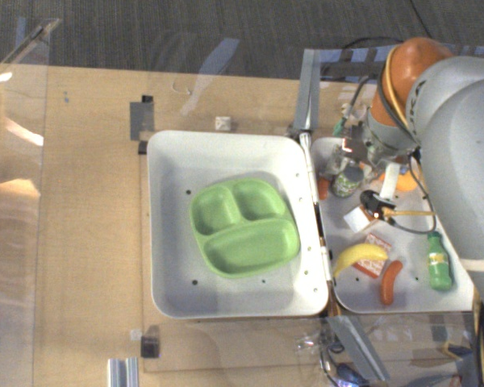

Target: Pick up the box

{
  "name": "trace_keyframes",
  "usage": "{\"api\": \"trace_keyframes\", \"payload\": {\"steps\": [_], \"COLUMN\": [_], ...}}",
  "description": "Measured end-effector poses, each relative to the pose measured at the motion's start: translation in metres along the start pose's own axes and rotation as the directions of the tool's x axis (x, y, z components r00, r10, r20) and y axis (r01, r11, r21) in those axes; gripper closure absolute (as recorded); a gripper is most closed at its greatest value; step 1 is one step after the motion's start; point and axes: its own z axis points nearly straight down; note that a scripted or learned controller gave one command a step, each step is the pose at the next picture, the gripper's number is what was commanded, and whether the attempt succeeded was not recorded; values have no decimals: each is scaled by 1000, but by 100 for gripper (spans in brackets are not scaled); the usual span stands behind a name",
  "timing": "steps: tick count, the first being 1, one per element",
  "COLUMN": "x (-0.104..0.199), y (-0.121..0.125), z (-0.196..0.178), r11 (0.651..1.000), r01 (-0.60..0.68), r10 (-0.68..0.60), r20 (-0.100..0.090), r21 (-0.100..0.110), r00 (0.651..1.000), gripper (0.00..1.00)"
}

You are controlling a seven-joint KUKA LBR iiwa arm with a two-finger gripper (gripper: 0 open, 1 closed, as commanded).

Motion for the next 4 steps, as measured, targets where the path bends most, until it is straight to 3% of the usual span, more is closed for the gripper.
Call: {"api": "trace_keyframes", "payload": {"steps": [1,2,3,4], "x": [-6,-8,-17,-20], "y": [-4,-19,-59,-59], "z": [0,-1,-1,-1], "r11": [996,933,970,971], "r01": [85,358,235,233], "r10": [-85,-358,-235,-233], "r20": [0,15,7,12], "r21": [-17,-39,-55,-54], "r00": [996,934,972,972], "gripper": [100,100,100,0]}}
